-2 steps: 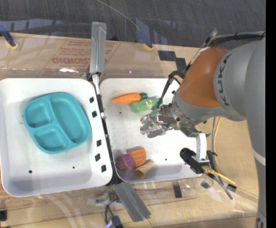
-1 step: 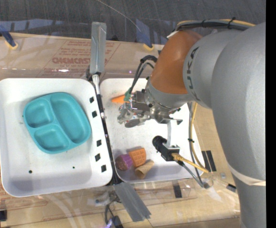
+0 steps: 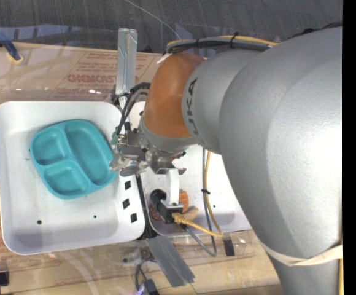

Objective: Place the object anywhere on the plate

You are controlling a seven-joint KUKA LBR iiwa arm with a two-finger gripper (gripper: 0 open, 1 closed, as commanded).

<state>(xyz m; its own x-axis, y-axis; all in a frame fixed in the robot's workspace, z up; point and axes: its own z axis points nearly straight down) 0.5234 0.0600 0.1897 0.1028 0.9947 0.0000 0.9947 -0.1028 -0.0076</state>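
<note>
- I cannot tell if the end effector [image 3: 142,157] is open or closed, or if it has hold of anything.
- The blue plate [image 3: 73,155] lies just left of it, in a white bin [image 3: 18,183].
- A small orange thing [image 3: 182,198] sits close by, to its lower right.

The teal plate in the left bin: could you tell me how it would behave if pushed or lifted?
The teal plate looks like moulded plastic with three compartments, so probably stiff and light. Lying flat, it seems unlikely to tip or roll. On the smooth floor of the left bin it may slide.
</note>
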